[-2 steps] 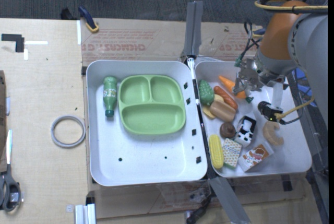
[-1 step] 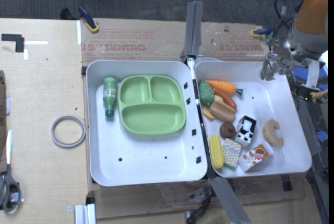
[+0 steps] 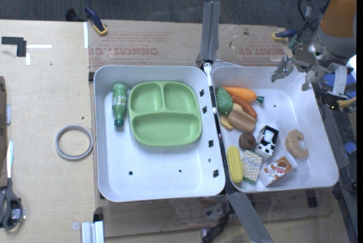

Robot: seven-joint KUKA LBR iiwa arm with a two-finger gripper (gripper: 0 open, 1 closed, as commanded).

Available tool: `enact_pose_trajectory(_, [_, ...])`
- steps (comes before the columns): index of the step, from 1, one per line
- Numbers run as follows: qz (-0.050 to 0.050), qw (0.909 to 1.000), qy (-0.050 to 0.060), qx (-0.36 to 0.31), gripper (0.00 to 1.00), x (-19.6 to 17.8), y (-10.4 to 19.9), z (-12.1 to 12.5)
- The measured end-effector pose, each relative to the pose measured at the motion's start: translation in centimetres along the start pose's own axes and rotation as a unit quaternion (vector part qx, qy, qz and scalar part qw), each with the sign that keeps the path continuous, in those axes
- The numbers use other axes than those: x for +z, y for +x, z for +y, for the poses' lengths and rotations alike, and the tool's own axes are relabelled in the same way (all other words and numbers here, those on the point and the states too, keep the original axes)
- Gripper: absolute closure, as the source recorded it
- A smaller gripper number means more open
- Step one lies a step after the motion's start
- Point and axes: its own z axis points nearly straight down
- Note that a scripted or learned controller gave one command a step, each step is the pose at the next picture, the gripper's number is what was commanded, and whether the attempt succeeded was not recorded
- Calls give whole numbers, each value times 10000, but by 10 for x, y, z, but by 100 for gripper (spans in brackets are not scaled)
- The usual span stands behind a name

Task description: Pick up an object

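A roll of tape [image 3: 74, 142] and scissors [image 3: 10, 202] lie on the wooden bench [image 3: 45, 94] left of the bins.

Both shallow white bins – the left one [image 3: 108, 179] and the right one [image 3: 317, 174] – look like smooth plastic with a soft gloss, and the pale green divided tray [image 3: 165, 113] looks like smooth matt plastic. The small green bottle [image 3: 119, 103] has a shiny plastic surface. The light bench top [image 3: 45, 100] looks like matt wood – the brown printed sheet [image 3: 147, 43] behind the bins looks like dull cardboard.
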Motion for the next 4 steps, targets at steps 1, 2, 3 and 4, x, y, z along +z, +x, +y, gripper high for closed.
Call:
enact_pose_trajectory(1, [4, 9926, -12, -1210, 0, 115, 74, 3])
enact_pose_trajectory(2, [4, 9927, 11, -1204, 100, 108, 73, 3])
enact_pose_trajectory(3, [-2, 9907, -3, -1360, 100, 104, 48, 9])
enact_pose_trajectory(4, [1, 9904, -7, -1384, 100, 28, 76, 2])
